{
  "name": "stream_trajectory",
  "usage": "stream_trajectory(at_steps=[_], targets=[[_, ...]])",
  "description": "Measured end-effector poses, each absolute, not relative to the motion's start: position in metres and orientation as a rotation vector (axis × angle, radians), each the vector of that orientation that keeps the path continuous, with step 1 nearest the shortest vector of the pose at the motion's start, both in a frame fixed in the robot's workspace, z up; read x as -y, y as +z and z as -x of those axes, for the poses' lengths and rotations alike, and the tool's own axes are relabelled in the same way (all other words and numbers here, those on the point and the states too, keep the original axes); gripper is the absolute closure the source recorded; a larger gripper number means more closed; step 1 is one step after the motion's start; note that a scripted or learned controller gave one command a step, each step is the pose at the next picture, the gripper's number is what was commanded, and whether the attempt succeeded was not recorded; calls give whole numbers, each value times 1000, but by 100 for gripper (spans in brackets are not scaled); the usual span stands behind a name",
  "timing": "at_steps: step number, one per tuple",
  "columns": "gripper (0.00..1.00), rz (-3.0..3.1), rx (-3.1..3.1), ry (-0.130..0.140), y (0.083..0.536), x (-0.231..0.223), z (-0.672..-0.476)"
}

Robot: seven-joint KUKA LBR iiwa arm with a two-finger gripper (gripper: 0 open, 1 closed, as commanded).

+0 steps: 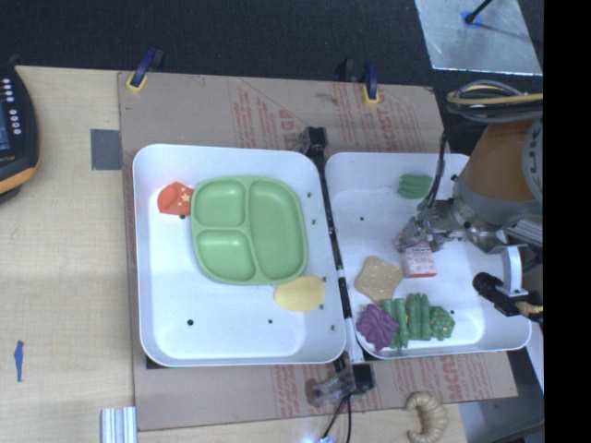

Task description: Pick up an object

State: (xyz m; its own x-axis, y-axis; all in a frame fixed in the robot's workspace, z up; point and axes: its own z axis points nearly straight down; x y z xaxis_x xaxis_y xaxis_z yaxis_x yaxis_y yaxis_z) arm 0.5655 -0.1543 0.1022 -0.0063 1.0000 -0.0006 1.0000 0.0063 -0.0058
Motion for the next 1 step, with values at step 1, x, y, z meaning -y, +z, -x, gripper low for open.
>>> stream_trajectory(at_steps=[1], targets=[[100, 2208, 2243, -18, 198, 51, -640]])
